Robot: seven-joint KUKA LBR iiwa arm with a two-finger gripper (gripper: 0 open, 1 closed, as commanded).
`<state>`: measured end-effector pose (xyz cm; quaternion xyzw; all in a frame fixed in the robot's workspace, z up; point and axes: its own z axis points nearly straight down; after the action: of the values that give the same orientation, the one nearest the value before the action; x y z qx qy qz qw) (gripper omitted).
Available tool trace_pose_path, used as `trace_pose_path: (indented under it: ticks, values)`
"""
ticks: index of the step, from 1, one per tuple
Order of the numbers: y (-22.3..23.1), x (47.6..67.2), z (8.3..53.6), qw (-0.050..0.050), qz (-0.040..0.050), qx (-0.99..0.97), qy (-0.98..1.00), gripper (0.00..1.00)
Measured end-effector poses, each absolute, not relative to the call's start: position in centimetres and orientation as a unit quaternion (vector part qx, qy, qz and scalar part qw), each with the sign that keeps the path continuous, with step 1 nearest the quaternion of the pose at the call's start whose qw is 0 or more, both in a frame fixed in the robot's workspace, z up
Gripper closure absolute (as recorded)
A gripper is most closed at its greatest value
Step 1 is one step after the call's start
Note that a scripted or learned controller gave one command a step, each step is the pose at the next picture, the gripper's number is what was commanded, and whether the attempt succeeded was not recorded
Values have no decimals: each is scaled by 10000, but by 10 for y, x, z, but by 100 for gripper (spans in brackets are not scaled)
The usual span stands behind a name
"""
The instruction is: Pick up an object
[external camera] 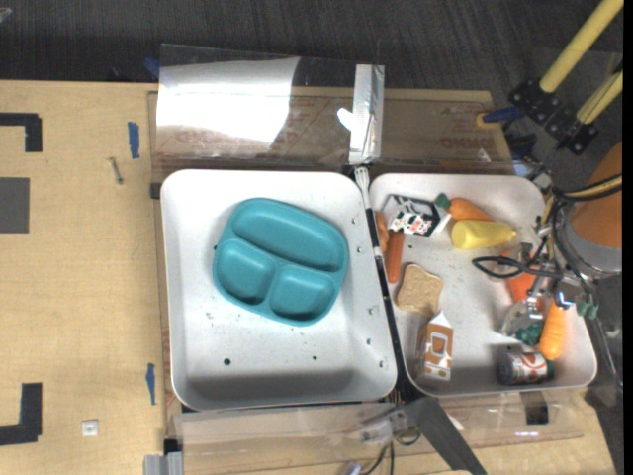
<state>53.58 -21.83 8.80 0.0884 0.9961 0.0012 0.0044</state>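
Tan bench boards (69,295) carry 2 white bins side by side. Left of the right bin (495,188), the left bin (198,364) holds a teal 3-compartment plate (280,258). Inside the right bin lie a slice of toast (419,289), a small carton (435,349) below it, a yellow piece (482,233), a black-and-white item (412,217), a carrot (554,332) and a can (521,365). At that bin's right edge the gripper (531,317) sits low among the carrot and can; whether its fingers are parted or holding anything cannot be told.
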Motion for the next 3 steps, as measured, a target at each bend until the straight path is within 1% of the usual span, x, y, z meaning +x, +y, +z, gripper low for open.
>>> trace_pose_path:
  ticks: [1, 2, 3]
  values:
    - [-223, 492, 94, 209, -38, 587, 9980, 0]
    - [-221, 494, 94, 225, -45, -51, 9997, 0]
    - [-221, 493, 104, 198, -45, -58, 9998, 100]
